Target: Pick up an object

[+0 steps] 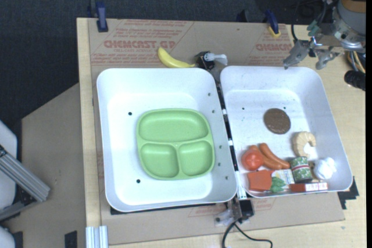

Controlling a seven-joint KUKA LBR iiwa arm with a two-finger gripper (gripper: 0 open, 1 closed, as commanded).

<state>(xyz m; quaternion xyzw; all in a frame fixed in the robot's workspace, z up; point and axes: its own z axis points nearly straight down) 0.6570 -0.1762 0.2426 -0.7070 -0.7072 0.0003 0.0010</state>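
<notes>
A green divided tray (174, 143) sits in the middle of the left bin (116, 125). Just beyond that bin's far edge, a yellow banana (173, 60) lies on the brown desk (139, 43). Two blue clamps (102, 15) grip the desk's far edge, one at the left corner, one further right. Dark carpet (46, 20) surrounds it.

bench (145, 43) with bins (116, 125), banana (173, 60)
</notes>
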